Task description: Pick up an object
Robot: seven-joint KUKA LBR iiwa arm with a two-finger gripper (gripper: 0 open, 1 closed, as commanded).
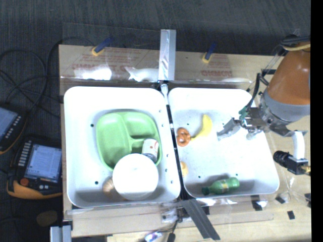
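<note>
Nearest to the two-finger gripper (228, 128), just off its tip toward the middle of the right white bin (262, 150), lies a curved yellow plastic banana (204, 126), apart from the fingers and flat on the bin floor. Touching nothing, with nothing between the fingers; cannot tell whether spread or closed, since the tip is small and grey against the white. Just beyond the banana, further from the gripper and hard against the divider, an orange pretzel-shaped ring (182, 136). Below the gripper, near the front wall of the same bin, a green plastic bottle with a yellow label (220, 186) on its side. Behind the gripper, the grey arm with its orange band (291, 82) over the bin's right rim. Well away, across the divider in the left white bin (75, 135): a light green divided plastic tray (121, 130), a small white cup with dark rim (150, 147) tilted on it, a round white bowl turned over (135, 175) overlapping the tray's front edge, and a small tan object (108, 186) just beside that bowl.
</note>
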